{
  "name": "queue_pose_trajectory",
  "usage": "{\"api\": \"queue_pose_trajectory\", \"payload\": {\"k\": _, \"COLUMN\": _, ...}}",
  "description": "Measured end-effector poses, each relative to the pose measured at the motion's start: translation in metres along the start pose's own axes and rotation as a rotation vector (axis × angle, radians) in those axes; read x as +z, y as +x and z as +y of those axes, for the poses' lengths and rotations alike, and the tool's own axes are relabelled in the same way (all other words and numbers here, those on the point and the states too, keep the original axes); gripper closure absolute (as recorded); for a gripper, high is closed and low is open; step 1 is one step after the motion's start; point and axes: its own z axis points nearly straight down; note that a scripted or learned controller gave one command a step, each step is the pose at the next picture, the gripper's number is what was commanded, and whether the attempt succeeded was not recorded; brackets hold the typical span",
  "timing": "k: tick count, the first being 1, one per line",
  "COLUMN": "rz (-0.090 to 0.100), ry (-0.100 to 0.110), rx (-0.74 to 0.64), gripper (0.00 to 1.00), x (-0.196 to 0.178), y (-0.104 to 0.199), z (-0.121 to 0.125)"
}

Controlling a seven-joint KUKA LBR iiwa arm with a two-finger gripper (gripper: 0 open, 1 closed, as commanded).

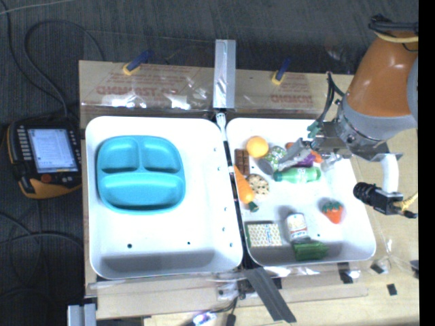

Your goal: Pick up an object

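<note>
We take the green bottle as our mark. Left of it an orange, a cookie and a carrot crowd the way. Below it, bare floor lies open before the strawberry and can.

We record one bench, a tan board-topped surface set over dark carpet. Directly on it we list two shallow white bins side by side: the left bin and the right bin, their inner rims touching along the middle. Across the bench's far strip we note crinkled clear plastic sheeting, a silver upright bracket at the centre, and two yellow-and-blue clamps.
</note>
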Motion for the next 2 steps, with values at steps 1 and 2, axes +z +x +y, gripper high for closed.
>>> {"api": "queue_pose_trajectory", "payload": {"k": 1, "rz": -0.001, "ry": 0.001, "rx": 0.033, "gripper": 0.0, "x": 0.108, "y": -0.035, "z": 0.024}}
{"api": "queue_pose_trajectory", "payload": {"k": 2, "rz": -0.005, "ry": -0.011, "rx": 0.028, "gripper": 0.0, "x": 0.178, "y": -0.052, "z": 0.061}}
